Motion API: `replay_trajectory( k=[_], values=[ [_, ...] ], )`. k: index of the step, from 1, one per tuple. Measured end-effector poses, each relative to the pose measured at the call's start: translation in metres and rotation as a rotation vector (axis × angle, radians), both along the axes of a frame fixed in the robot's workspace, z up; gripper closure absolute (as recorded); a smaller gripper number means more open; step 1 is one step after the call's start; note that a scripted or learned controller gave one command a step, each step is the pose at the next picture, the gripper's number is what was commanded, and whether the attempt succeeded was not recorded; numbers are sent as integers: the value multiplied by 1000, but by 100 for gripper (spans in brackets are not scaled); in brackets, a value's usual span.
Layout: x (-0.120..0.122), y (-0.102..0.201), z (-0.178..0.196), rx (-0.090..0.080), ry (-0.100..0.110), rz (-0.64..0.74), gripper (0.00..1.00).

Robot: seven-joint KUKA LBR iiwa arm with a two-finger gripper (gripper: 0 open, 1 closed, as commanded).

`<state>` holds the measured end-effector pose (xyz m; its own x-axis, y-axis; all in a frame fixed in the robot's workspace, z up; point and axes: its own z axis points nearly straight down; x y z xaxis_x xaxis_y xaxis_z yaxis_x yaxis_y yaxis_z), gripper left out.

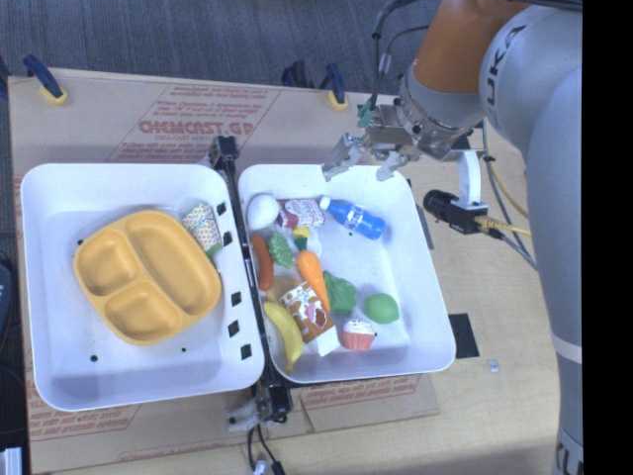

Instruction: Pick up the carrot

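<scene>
The carrot [314, 276] is orange and tapered, lying at a slant in the middle of the right bin [420, 295] among other toy food. My gripper [361, 161] hangs above the far edge of that bin, well behind the carrot. Its two fingers [336, 162] are spread apart and hold nothing.
Around the carrot lie a blue bottle [354, 218], a white egg [262, 210], a sausage [261, 261], green broccoli [341, 293], a lime [381, 308], a banana [286, 332], a cupcake [357, 334] and a small carton [308, 310]. The left bin holds a yellow divided plate [146, 273].
</scene>
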<state>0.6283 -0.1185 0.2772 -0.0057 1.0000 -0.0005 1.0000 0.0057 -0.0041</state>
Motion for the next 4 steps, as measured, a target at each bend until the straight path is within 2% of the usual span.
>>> replay_trajectory(
  k=[1, 2, 3, 4],
  values=[
    [-34, 16, -101, 1, 2, 51, 0],
    [-53, 23, -186, 1, 1, 103, 0],
    [-53, 23, -176, 0, 2, 108, 100],
    [-10, 38, -67, 0, -1, -57, 100]
  ],
)
